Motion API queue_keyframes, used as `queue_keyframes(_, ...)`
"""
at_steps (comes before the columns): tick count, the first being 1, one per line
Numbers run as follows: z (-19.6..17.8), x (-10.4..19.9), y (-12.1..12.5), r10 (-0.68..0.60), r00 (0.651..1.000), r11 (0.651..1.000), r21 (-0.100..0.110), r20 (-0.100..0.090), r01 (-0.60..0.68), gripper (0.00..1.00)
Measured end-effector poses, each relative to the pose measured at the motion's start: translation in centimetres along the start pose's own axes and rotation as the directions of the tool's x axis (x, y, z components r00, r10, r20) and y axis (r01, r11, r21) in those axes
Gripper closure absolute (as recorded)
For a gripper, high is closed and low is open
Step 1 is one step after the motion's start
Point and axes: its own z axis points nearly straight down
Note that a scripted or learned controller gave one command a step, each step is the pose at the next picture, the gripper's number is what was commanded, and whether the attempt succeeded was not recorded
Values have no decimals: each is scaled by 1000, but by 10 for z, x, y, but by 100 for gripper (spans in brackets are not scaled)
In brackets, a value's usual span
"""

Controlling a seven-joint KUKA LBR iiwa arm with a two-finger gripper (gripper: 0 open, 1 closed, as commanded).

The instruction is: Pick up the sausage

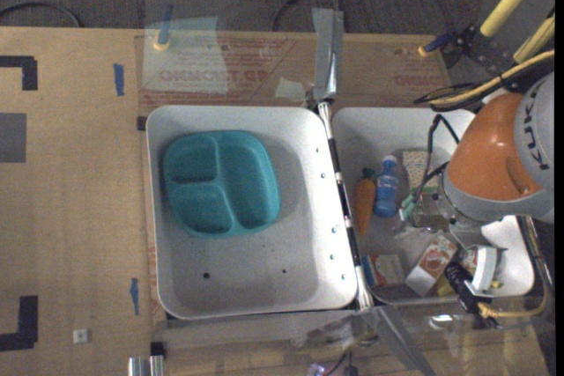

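My gripper (426, 214) hangs low over the middle of the right bin (352, 132), under the orange wrist band. Just to its left stands a small blue bottle (386, 187), and left of that an orange carrot (365, 200) lies along the bin's left wall. A reddish-brown and white carton (432, 263) lies just in front of the gripper. The arm hides the right part of this bin, and I cannot tell which item there is the sausage.
A teal divided plate (220, 181) lies in the left bin (238, 277). A small red and white box (384, 269) sits at the right bin's front left. A pale packet (413, 163) lies behind the bottle. A metal divider (339, 189) separates the bins.
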Motion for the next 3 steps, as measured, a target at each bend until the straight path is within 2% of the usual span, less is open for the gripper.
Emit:
queue_keyframes(1,-110,-60,45,246,969,969,16,0,-246,100)
queue_keyframes(2,-110,-59,45,245,970,969,17,0,-245,0)
queue_keyframes(3,12,-65,43,135,991,991,9,-2,-135,0)
